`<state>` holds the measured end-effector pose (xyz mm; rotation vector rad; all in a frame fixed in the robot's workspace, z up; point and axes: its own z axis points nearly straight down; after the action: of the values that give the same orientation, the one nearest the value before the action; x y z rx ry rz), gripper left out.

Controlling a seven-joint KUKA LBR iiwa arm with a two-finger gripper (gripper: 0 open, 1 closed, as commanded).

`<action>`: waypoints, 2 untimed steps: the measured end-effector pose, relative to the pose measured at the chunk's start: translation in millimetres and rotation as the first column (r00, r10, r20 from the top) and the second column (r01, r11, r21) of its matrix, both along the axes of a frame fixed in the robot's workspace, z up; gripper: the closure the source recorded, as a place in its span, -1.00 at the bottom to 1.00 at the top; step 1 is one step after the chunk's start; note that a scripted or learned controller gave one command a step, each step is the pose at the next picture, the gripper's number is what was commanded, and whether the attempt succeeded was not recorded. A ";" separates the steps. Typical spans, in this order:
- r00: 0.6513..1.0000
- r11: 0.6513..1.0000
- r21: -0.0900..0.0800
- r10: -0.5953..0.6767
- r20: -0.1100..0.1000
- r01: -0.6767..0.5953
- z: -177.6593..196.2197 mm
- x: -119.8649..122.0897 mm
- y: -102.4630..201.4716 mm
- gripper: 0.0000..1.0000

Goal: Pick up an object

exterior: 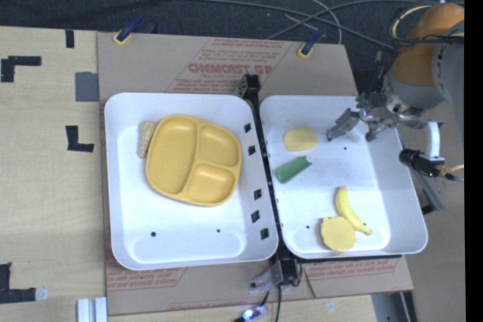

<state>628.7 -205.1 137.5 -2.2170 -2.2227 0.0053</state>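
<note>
2 white bins sit on the desk. Over the right bin (392, 185), the claw (353, 127) hangs spread open, gripping nothing; the pale yellow lump (300, 139) lies just left of it, apart.

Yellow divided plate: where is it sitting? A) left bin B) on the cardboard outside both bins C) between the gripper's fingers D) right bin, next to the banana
A: the yellow divided plate lies flat in the left bin, while the banana is across the divider in the right bin, and the gripper hovers over that right bin.
</note>
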 end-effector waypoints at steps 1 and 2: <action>1.000 1.000 -0.002 0.001 0.003 -0.001 -52.8 -0.1 0.8 -1.00; 1.000 1.000 -0.003 0.001 0.006 -0.001 -39.1 1.2 0.8 1.00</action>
<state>629.8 -204.3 98.4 -2.2196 -2.2285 0.0016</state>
